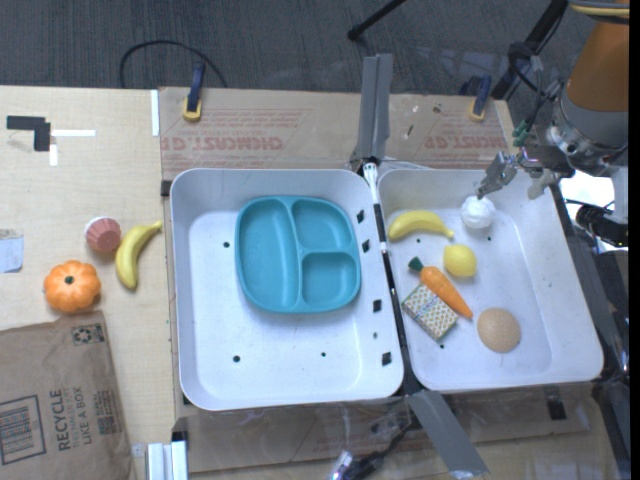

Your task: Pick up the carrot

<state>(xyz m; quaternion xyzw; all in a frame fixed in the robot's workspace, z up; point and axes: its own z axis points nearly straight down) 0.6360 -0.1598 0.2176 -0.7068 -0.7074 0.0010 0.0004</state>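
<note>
The bench (80,168) is carrying two bins (200,368), with a pumpkin (72,286), banana (133,254) and cupcake (103,235) lying at nine o'clock.

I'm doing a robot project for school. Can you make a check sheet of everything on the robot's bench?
Surface: two white bins; left bin, right bin.
Job's things: carrot lies in the right bin, touching a patterned block.
Clutter: banana, lemon, brown egg, small white thing; teal tray in the left bin.
Grippers: gripper hovers over the right bin's far edge, away from the carrot.
Cables: black loop behind the bench.
Surroundings: pumpkin, second banana, cupcake.
</note>
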